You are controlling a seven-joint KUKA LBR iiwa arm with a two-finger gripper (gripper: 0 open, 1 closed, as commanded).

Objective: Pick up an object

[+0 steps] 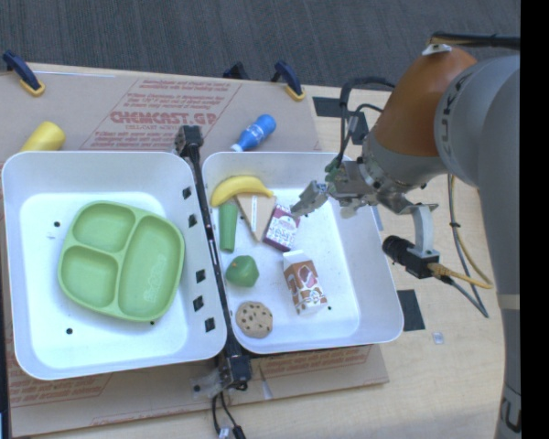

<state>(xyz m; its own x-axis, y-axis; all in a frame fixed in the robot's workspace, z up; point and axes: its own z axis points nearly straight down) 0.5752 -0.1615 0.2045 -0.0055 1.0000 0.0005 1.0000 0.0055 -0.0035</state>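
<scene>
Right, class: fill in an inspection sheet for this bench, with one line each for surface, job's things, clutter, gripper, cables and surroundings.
Surface: left bin and right bin side by side on cardboard.
Job's things: banana, green cylinder, purple carton, green ball, cookie, brown-labelled bottle, all in right bin.
Clutter: green divided plate in left bin; blue bottle, yellow object outside.
Gripper: gripper above right bin, holding nothing.
Cables: cables along arm.
Surroundings: blue clamps.

Both white bins (366,273) look like smooth, faintly glossy plastic. The green divided plate (121,261) in the left one is matt plastic. Behind the bins lies printed brown cardboard (165,112), dull and papery. The small carton (304,283) right of the plate looks glossy.
</scene>
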